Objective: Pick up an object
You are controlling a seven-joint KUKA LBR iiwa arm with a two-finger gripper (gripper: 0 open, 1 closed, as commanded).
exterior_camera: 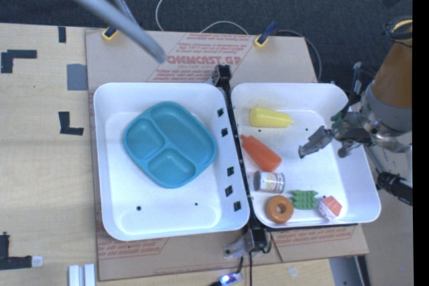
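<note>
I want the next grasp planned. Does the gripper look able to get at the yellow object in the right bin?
Probably yes. The gripper sits over the right bin, and the yellow object lies apart from the orange one, nothing covering it.

Right bin (348, 164) has all the small stuff, left bin (107, 144) just the plate

Going off the centre divider (231, 144): a yellow corn-like piece (270, 118) lies on its side just right of it up top, an orange carrot-ish thing (261, 153) slants below that, then a little jar (270, 181) tipped over, and a brown donut (279, 209) flat at the bottom. Green toy (303, 199) and a pink-white carton (328, 207) sit further right. A blue divided plate (171, 143) lies flat left of the divider.
</note>
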